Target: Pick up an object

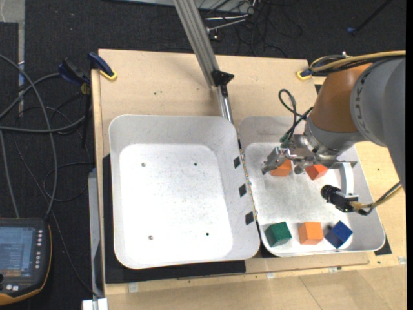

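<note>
Bins sit side by side on the pale wooden bench (168,76): the shallow white bin on the left (122,173) and the shallow white bin on the right (361,241), which holds the blocks. From the single overhead view, the grey arm with its orange band (352,102) reaches in from the right of the frame, and its two-finger gripper (282,162) is low over the upper part of the right bin.

An orange block (281,169) lies right under the metal fingers, and a red-orange block (315,171) lies just beside it to the right. Whether the jaws are apart or clamped on the orange block I cannot tell; the wrist hides the fingertips.

Along the lower edge of the same bin stand a green cube (278,232), an orange cube (310,232) and a blue cube (339,234), well apart from the gripper.

My judgement: this is the grasping step at the orange block. The next move calls for a firm close and a straight lift, without nudging the neighbouring block.
</note>
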You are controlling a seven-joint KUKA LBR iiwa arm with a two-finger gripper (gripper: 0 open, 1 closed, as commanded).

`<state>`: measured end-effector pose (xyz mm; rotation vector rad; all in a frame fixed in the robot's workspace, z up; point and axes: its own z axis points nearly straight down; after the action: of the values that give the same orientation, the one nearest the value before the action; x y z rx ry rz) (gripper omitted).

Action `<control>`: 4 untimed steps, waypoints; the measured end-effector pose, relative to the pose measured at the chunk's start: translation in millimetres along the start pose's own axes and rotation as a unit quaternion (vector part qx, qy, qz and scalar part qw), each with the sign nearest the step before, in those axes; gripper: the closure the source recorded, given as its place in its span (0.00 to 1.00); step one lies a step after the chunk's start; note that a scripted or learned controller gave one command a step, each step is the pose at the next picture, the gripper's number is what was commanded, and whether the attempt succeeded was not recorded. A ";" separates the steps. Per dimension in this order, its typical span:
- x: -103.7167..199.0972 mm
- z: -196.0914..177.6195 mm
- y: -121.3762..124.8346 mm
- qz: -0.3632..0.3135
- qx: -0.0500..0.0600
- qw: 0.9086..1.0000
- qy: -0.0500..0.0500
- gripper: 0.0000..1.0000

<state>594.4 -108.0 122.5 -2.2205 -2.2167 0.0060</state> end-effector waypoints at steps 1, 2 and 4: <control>0.5 29.0 -0.2 -0.001 -0.001 1.000 0.000 0.00; 0.1 16.9 0.7 0.000 -0.004 1.000 0.000 1.00; 0.0 -94.4 13.3 -0.002 -0.007 1.000 -0.001 1.00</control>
<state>608.2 -108.1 216.9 -2.2230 -2.2295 -0.0066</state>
